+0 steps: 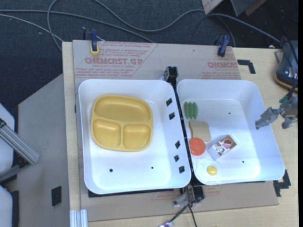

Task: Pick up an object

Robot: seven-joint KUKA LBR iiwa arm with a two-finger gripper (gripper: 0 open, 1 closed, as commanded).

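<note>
Dark carpet floor [118,8] crossed by grey cables [142,30].

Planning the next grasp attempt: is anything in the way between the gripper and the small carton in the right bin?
Nothing visible is. The gripper sits at the right bin's right rim, and bare white floor lies between it and the small carton. The other items lie on the carton's far side.

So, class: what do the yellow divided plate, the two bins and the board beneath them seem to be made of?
The yellow divided plate: probably moulded plastic, one even colour with a soft sheen and rounded compartments. The left bin and right bin: likely glossy white plastic, smooth with curved corners. The board: apparently cardboard or paper-faced sheet, matt tan with red printed lettering.
</note>
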